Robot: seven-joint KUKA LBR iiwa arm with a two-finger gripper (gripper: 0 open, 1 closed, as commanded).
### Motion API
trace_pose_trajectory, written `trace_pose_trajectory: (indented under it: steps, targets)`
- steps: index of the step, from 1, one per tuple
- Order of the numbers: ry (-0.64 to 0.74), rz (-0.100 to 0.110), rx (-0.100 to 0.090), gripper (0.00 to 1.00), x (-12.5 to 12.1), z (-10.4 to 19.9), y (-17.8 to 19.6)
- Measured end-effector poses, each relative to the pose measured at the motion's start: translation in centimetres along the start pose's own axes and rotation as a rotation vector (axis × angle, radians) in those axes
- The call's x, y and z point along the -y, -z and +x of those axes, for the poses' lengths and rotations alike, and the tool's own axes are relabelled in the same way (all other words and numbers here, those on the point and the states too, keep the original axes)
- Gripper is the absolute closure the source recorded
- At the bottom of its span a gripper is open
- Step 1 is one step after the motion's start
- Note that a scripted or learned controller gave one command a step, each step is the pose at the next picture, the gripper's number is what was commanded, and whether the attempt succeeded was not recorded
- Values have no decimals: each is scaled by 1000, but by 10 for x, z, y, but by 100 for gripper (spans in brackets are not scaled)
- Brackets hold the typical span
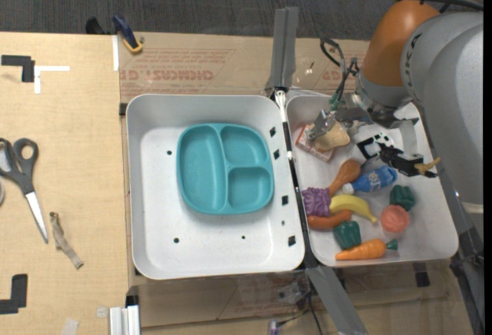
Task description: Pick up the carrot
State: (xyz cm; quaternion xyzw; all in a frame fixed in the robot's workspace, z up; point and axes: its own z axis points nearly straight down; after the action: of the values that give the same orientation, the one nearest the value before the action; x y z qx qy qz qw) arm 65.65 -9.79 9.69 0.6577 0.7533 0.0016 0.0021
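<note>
Arm over the right bin, carrot untouched.
Taking the carrot as landmark: it lies at the right bin's near edge, the teal plate up and left in the left bin, the gripper well beyond at the far end, its grip state unreadable.

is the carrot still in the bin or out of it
In the bin. The carrot lies flat near the front edge of the right bin, beside a green pepper.
</note>
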Motion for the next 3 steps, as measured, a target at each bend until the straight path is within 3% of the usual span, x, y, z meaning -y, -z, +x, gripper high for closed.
trace_pose_trajectory:
  steps: [1, 2, 3]
  targets:
    - [-198, -2, 3, 0, 79, -30, 0]
    - [-435, -5, 2, 0, 80, 5, 0]
    - [-557, -6, 1, 0, 84, 11, 0]
